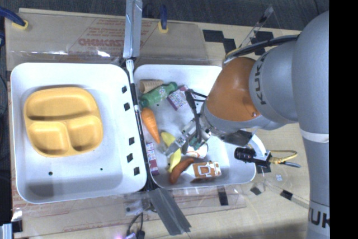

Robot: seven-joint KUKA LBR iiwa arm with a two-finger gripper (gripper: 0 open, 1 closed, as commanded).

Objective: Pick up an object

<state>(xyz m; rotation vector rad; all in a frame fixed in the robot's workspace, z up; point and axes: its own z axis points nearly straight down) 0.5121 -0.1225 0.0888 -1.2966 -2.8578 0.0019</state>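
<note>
Evidently No Pick Yet: Claw Low Among the Toys

Gripper (189, 140) sits down inside the shallow white right-hand bin (215, 73); I cannot tell its state. Just beside it lie a yellow plastic banana (174, 159), an orange plastic carrot (149, 123) and a small orange carton (208, 169). Nothing appears lifted; grasp and raise remain.
</note>
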